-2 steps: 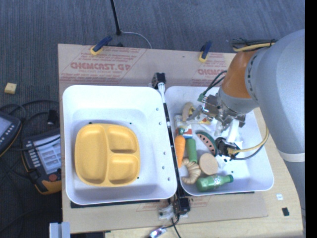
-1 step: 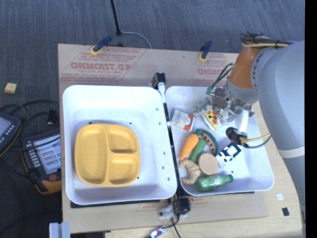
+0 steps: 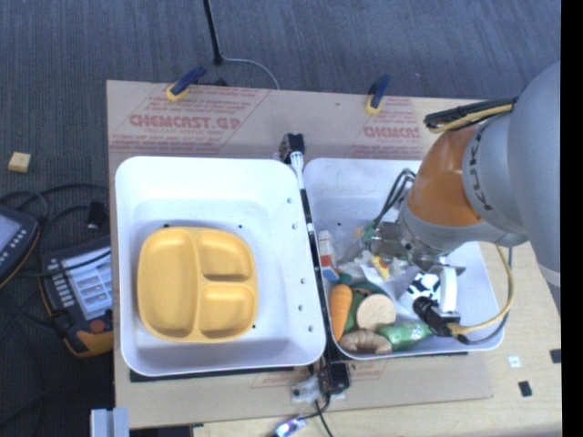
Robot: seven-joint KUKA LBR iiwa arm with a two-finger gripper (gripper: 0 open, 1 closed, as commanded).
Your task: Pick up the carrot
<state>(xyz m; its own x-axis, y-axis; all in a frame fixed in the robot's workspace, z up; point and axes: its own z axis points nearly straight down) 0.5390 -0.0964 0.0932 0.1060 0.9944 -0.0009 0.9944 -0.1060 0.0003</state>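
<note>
A: What is seen on the bench [image 3: 182,121]?
B: The left bin [image 3: 137,189] is occupied by a yellow divided tray [image 3: 196,282].

A: And rightward?
B: The carrot [image 3: 341,309] is found at the right bin's [image 3: 346,176] near left side, beside a round slice [image 3: 375,312], perhaps bread.

A: The gripper [image 3: 405,258]?
B: It is lowered among the clutter just right of the carrot; its fingers' state cannot be told.

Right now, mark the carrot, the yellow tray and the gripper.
carrot [image 3: 340,309], camera view, middle of its orange body
yellow tray [image 3: 195,281], camera view, ridge between its compartments
gripper [image 3: 414,280], camera view, low in the right bin above the clutter
</note>
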